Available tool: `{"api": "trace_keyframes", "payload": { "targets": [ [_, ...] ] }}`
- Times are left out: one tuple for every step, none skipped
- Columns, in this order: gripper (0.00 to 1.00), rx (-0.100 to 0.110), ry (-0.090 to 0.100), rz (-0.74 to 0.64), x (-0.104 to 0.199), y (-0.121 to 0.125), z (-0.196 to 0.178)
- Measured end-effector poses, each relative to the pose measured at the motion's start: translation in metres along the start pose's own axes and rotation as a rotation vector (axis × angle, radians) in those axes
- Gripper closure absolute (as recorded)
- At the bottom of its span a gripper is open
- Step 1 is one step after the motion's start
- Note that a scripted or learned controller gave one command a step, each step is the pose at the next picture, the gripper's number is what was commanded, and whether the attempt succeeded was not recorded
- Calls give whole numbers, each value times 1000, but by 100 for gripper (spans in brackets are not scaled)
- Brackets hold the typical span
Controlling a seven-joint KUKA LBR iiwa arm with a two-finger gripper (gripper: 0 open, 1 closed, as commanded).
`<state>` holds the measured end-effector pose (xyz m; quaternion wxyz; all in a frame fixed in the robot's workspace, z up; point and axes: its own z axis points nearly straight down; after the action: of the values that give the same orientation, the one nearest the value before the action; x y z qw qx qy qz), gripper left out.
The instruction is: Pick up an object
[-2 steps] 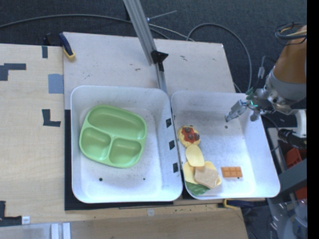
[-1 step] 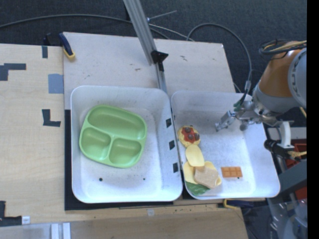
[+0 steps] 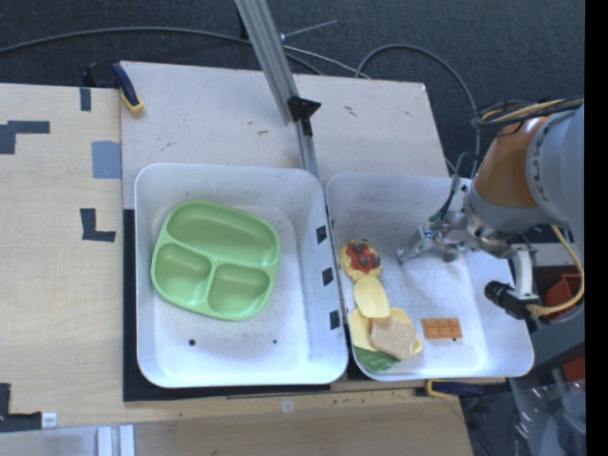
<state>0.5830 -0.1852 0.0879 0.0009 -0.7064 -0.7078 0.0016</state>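
Note:
In the right bin (image 3: 408,193) several toy food pieces lie along the left side: a yellow round with a red topping (image 3: 361,257), a pale yellow oval piece (image 3: 371,297), and a tan bread-like piece (image 3: 394,337) on a green leaf. A small orange waffle-like block (image 3: 441,329) lies near the bin's front. My gripper (image 3: 425,245) hangs low over the bin's right-middle, right of the red-topped piece and above the orange block. Nothing shows between its fingers.
The left bin (image 3: 152,350) holds a green divided tray (image 3: 216,259). A metal pole (image 3: 271,46) slants down to the bins' joint. Cables run across the dark floor at the back. A blue and yellow clamp (image 3: 127,88) sits at the bench's far left corner.

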Motion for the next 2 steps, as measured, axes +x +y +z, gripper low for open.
{"api": "trace_keyframes", "payload": {
  "targets": [
    [100, -1, 1, -1, 1, 1, -13],
    [100, -7, 0, 0, -2, 11, -62]
  ]
}}
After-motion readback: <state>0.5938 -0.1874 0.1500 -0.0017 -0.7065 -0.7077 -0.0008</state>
